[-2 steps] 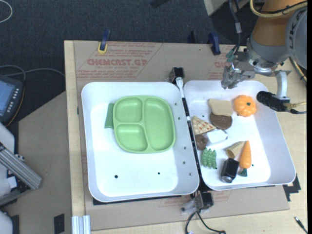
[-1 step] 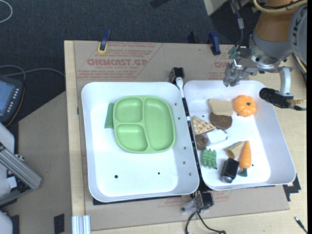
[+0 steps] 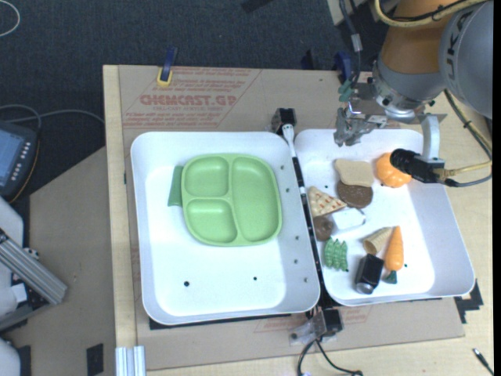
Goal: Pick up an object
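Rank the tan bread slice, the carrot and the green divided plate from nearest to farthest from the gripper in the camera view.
From the gripper, at the right bin's far edge:
1. Tan bread slice, just below it in the right bin.
2. Carrot, lower in the right bin.
3. Green divided plate, over in the left bin.

Orange carrot [image 3: 395, 247], lying lengthwise, right bin [image 3: 454, 233]

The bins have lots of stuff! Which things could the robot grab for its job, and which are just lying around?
For the job:
- end effector
- right bin with things to pick: carrot, orange fruit, bread slice, green leafy toy, black block

Just lying about:
- green divided plate in the left bin
- yellow clamp
- cardboard sheet
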You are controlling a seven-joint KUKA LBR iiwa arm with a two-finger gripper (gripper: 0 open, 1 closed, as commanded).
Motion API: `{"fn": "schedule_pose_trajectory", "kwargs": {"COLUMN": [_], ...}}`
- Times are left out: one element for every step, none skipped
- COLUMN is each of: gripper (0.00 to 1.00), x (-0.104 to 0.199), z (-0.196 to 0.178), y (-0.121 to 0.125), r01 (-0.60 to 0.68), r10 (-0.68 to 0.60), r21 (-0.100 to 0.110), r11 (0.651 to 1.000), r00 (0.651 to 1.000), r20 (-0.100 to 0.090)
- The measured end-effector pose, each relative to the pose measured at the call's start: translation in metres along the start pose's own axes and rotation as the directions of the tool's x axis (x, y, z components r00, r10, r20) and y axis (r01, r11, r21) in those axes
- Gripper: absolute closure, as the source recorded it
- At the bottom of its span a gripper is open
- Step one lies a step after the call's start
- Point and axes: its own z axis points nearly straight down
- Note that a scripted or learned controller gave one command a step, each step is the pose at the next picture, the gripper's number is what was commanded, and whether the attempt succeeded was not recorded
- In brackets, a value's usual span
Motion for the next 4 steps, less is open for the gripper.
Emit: {"fn": "schedule_pose_trajectory", "kwargs": {"gripper": [1.0,1.0,1.0,1.0], "x": [0.05,0.099,0.122,0.129], "z": [0.007,-0.001,0.003,0.001], "y": [-0.016,-0.047,-0.071,-0.065], "r01": [0.0,-0.001,-0.002,-0.004], "r10": [0.0,0.001,0.002,0.004], "r21": [0.001,0.002,0.002,-0.002], "r11": [1.0,1.0,1.0,1.0], "r00": [1.0,1.0,1.0,1.0], "r20": [0.0,0.001,0.002,0.002]}}
